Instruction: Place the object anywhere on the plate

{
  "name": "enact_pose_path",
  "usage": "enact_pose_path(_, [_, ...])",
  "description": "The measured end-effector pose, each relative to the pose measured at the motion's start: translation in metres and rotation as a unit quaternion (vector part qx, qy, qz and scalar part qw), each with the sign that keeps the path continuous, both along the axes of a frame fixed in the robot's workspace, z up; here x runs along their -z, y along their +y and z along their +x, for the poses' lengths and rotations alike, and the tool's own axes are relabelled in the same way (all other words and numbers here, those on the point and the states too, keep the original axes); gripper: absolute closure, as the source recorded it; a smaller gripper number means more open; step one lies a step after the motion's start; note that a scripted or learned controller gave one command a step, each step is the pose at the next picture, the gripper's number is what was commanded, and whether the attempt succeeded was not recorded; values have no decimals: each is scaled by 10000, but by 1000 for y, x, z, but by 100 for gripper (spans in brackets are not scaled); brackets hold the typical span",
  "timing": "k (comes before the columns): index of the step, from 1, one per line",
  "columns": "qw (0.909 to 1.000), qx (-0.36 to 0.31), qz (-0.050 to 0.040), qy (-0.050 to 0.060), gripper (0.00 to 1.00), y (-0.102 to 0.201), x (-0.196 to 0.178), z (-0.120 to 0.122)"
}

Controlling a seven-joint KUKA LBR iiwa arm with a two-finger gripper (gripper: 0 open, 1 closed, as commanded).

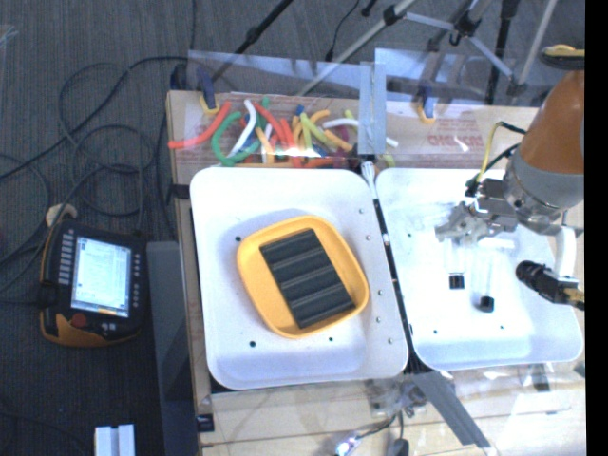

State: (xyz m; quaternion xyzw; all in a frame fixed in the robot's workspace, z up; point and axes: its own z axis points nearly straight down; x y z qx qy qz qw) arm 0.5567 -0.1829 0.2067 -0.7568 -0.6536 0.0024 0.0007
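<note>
Dark ribbed object [306,278] already lies on yellow plate [255,272] in left bin [214,207], looks light, stiff, prob grippable across its short sides, while gripper [472,224] hangs over right bin [546,335], claw state can't tell.

The arm [556,150] reaches in from the right edge, its orange band above the grey wrist. The pincer [472,224] hangs low near the desk's far right corner.
</note>
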Motion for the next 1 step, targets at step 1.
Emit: enact_pose_path(1, [10000,0,0,-1,0,0,0,0])
